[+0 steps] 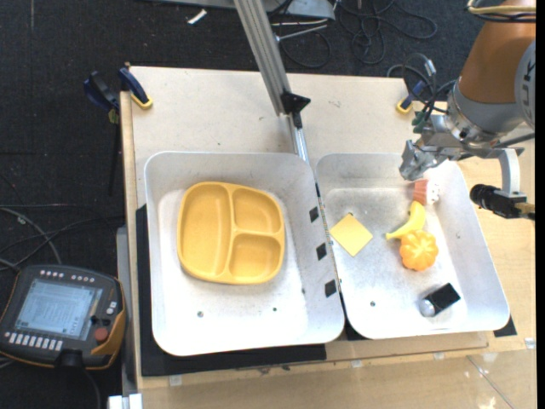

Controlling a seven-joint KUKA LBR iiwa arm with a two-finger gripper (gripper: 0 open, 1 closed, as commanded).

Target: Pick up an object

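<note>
While viewed near to far:
Right bin (477, 318): black object (440, 299) by near rim; yellow pepper (418, 250), banana (410, 223), yellow square (351, 233) mid-floor, open room leftward.
Left bin (170, 322): yellow tray (231, 232).
Gripper (415, 170): over far rim; finger spread unreadable.

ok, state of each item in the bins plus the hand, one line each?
Tray: flat in left bin, upright, nothing in its compartments.
Yellow square: flat in right bin, apart from the rest.
Banana: lying in right bin, touching the pepper.
Pepper: resting in right bin.
Black object: lying near right bin's front edge.
Hand: low over right bin's far side, grip unclear.
</note>
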